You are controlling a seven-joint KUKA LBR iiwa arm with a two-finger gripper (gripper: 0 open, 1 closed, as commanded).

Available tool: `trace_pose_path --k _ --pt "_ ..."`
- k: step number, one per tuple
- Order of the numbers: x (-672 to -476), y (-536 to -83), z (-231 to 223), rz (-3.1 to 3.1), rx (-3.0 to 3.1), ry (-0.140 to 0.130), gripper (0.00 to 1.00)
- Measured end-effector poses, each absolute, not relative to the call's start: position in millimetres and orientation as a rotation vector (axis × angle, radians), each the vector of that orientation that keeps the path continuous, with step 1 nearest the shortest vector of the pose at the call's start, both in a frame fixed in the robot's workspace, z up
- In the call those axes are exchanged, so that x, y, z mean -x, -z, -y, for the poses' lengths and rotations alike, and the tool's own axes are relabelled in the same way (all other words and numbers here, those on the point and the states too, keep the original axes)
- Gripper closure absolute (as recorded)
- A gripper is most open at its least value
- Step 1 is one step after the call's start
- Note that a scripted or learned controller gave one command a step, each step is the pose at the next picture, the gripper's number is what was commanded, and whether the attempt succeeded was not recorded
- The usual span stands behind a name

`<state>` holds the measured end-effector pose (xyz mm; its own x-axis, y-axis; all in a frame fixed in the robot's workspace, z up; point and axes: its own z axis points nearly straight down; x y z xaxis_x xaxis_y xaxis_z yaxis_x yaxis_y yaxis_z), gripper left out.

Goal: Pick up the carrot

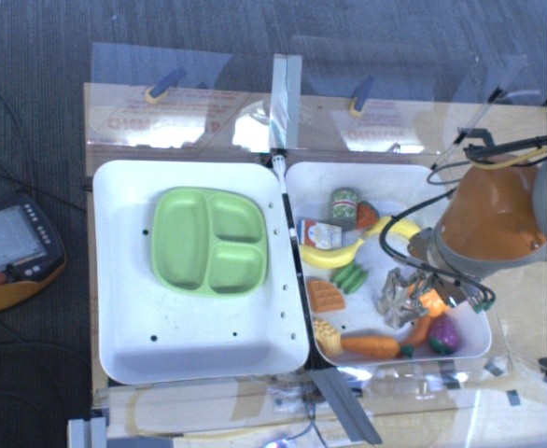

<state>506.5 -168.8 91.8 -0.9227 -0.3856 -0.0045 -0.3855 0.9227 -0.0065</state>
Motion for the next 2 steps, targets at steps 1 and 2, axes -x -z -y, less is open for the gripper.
trace_pose_path --k 1,2 --pt "-528.2 -167.8 121.1 -3.002 0.896 0.003 1.0" --pt "-514.5 -154.6 177.5 -2.716 1.578 -0.003 1.0"
